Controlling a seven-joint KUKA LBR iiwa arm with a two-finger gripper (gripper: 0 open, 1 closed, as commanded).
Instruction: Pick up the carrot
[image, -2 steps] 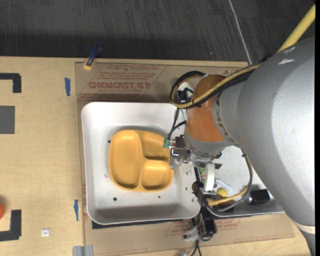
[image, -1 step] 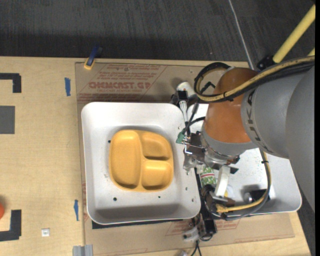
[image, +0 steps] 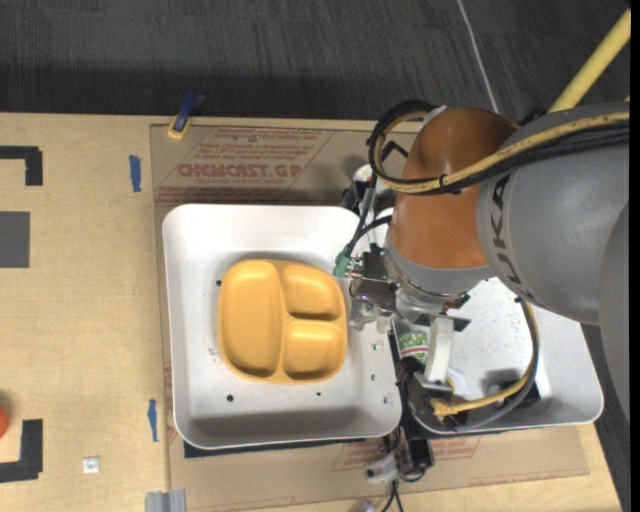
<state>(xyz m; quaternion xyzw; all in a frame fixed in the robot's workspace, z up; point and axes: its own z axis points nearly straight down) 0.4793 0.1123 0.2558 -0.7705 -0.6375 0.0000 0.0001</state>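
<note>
Arm (image: 500, 210), grey with orange band, sits highest and closest, reaching in from the right and hanging over the seam between the two bins. Gripper (image: 415, 345) is below the wrist, over the right bin's (image: 570, 400) left end; its state can't be made out. Carrot not identifiable, probably hidden under the arm. Left bin (image: 190, 300) holds a yellow divided plate (image: 283, 320).

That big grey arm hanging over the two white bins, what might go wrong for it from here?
The arm hides most of the right bin, so whatever lies beneath it can't be checked from the camera; a grab there could miss unnoticed. Its gripper hangs right at the wall between the bins, so coming down it might strike that edge. The loose yellow cable trailing into the right bin could snag.
</note>
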